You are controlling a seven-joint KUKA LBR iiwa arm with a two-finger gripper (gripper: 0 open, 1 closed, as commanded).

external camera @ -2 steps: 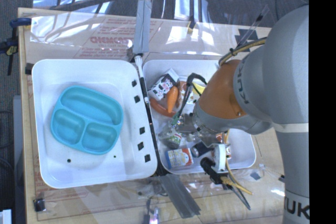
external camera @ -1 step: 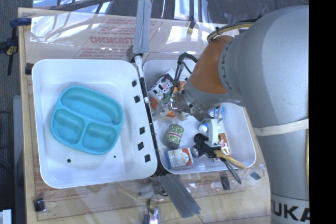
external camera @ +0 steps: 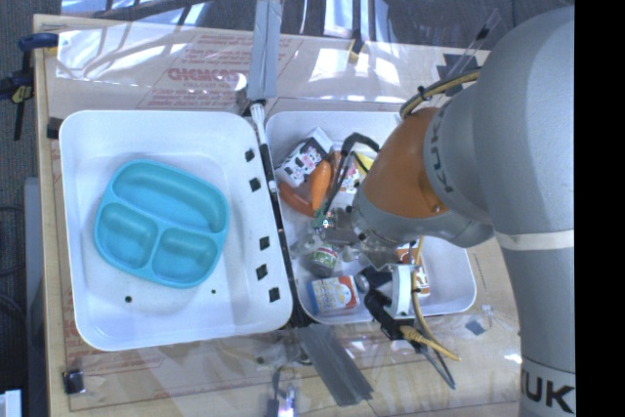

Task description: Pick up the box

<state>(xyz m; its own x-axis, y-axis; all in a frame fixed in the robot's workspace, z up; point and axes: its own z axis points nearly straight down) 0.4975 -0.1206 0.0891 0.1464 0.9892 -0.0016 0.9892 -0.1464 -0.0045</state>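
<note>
In the right bin [external camera: 459,283], a small white box with black cow-like patches [external camera: 302,158] lies at the far left corner. Beside it lies an orange carrot-shaped thing [external camera: 309,191]. A second small carton, white with red and blue print [external camera: 332,293], lies near the bin's front wall. My gripper [external camera: 342,234] hangs low over the middle of the right bin, between the two boxes, under the orange-banded wrist. The arm hides what is directly beneath it. A greenish round thing [external camera: 323,259] sits just below the gripper.
The left bin [external camera: 88,308] holds a blue divided plate [external camera: 161,223]. A black-rimmed thing [external camera: 354,151] lies at the back of the right bin. The arm's bulk covers that bin's right half. A divider wall [external camera: 266,220] runs between the bins.
</note>
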